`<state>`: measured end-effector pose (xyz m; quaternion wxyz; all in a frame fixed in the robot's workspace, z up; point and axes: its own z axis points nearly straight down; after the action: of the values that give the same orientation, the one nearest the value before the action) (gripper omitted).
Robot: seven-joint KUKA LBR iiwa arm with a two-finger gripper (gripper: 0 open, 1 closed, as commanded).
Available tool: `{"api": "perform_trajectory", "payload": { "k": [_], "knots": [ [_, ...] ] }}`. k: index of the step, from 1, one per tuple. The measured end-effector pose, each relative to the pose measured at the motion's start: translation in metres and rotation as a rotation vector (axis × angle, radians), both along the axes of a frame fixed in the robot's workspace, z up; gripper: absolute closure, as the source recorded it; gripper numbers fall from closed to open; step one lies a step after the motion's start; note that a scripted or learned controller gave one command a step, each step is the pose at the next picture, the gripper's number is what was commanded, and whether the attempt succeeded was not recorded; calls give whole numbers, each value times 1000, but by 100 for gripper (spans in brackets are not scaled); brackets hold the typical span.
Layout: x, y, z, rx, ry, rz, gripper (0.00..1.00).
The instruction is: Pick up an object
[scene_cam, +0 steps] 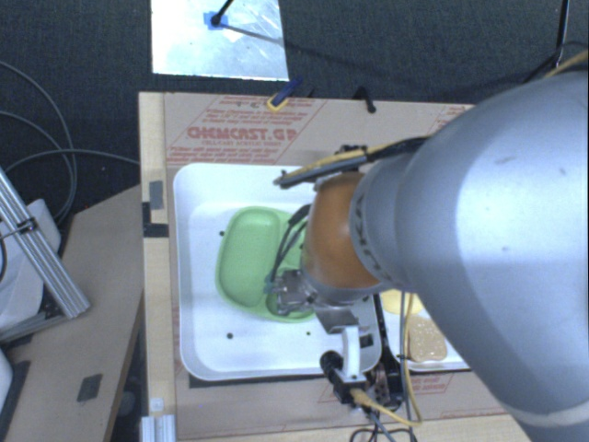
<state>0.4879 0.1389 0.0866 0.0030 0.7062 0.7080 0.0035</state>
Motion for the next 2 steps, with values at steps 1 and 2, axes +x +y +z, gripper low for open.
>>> {"api": "perform_trajectory", "payload": {
  "k": [1,2],
  "knots": [
    [76,62,30,-4,12,4,100],
    [144,20,9,4,-4,3,100]
  ]
}}
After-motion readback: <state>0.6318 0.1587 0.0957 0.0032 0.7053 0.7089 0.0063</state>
